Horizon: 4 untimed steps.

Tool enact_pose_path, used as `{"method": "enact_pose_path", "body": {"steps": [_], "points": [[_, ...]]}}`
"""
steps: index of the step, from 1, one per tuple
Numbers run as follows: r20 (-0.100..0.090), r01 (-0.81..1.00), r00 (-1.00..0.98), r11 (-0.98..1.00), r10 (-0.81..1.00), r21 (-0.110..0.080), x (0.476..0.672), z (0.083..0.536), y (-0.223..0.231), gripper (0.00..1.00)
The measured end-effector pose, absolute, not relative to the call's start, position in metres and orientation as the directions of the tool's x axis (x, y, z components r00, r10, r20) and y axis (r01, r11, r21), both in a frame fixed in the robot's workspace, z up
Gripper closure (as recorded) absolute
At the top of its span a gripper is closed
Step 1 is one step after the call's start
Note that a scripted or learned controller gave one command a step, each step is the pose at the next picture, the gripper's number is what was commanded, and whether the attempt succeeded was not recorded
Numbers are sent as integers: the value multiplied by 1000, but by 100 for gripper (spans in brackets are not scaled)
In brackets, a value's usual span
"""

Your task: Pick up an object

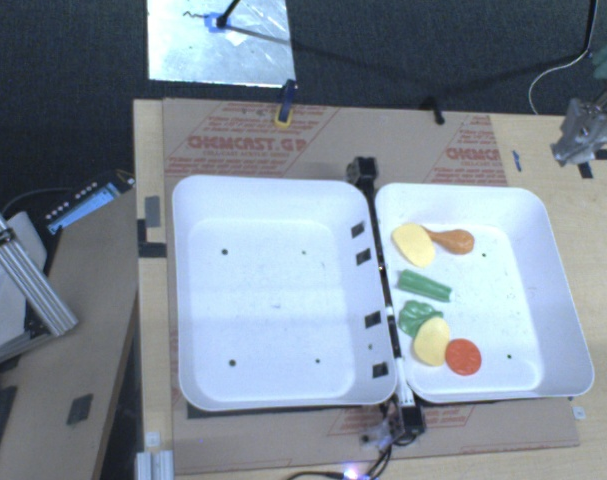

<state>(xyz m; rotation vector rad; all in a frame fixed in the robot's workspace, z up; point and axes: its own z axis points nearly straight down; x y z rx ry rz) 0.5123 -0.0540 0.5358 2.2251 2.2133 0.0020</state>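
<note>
Two shallow white bins sit side by side on the bench. The left bin (268,298) holds nothing to pick; the work is all in the right bin (528,298), where a small cluster of toy foods lies along its left side, close to the wall shared with the left bin.

At the far end of the cluster a pale yellow piece (413,244) touches an orange-brown drumstick-shaped piece (453,239) to its right. Nearer, a green bean-like piece (424,286) lies apart by itself at a slant. Nearest, a second green piece (415,315), a yellow oval (432,341) and a red disc (463,357) are bunched together, touching or overlapping.

The gripper (586,133) hangs at the far right, beyond the bins, well apart from every object; whether it is open or closed I cannot tell, since it is small and blurred there.

The step in hand looks like the approach, with nothing yet picked. The green bean-like piece seems the best target: it stands free, so the tool can close across its narrow width without nudging neighbours. The red disc is a fair second choice, open on its right side. The bunched pieces and those hard against the dividing wall risk a blocked descent or a double grab. Descend vertically, aligned across the short axis.
</note>
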Motion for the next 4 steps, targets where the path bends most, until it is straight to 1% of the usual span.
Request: {"method": "enact_pose_path", "body": {"steps": [1, 2, 3, 4], "points": [[-3, 1000, 6, -6, 1000, 4, 490, 536, -116, 100], [-4, 1000, 3, -3, 1000, 4, 559, 534, -189, 100], [0, 1000, 1, -1, 1000, 2, 495, 536, -194, 100], [-2, 1000, -6, 6, 1000, 3, 563, 534, -206, 100]]}}
